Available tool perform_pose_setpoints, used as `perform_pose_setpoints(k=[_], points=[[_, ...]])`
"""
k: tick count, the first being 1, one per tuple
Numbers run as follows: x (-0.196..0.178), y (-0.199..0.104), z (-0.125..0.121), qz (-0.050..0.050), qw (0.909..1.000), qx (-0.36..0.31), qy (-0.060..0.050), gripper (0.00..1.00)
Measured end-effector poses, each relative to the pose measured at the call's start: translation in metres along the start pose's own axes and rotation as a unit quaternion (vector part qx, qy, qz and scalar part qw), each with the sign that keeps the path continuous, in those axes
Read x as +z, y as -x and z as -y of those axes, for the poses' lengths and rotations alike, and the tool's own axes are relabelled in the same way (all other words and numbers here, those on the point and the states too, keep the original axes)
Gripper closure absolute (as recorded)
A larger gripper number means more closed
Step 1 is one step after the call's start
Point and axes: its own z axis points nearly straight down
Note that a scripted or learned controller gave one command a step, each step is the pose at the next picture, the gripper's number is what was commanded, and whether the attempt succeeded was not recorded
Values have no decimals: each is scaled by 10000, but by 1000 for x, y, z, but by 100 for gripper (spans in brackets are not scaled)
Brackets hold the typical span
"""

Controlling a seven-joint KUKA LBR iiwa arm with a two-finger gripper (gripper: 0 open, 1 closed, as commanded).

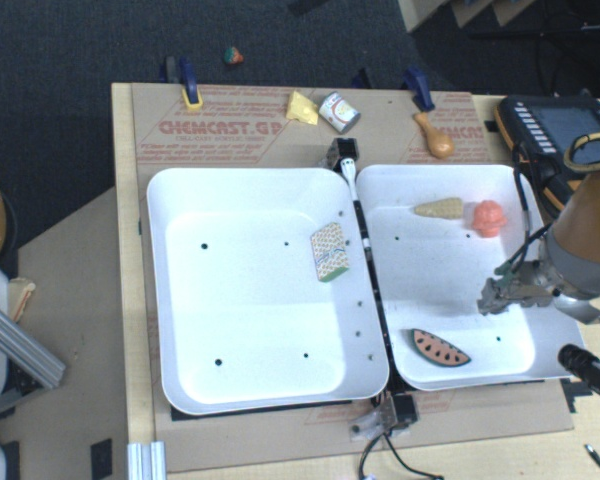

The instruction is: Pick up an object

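Observation:
My gripper (pixel 494 298) hangs over the right side of the right bin (pixel 400 268), with nothing seen between its fingers. A watermelon slice (pixel 440 349) lies at the bin's front, to the gripper's lower left. At the bin's back lie a pink ball (pixel 488 218) and, just left of it, a tan cone-shaped piece (pixel 438 208). A small patterned pouch (pixel 329 251) leans against the right wall of the left bin (pixel 240 298).
On the cardboard behind the bins lie a yellow wedge (pixel 302 109), a small white box (pixel 339 112) and an orange-tan pear-shaped toy (pixel 435 136). A black and yellow pendant (pixel 560 133) sits at the back right. Clamps hold the board's back edge.

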Motion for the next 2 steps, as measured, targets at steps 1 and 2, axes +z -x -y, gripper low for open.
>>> perform_pose_setpoints(k=[1, 2], points=[[-165, 65, -17, 52, 9999, 11, 88, 100], [-355, 62, -17, 41, 9999, -16, 95, 100]])
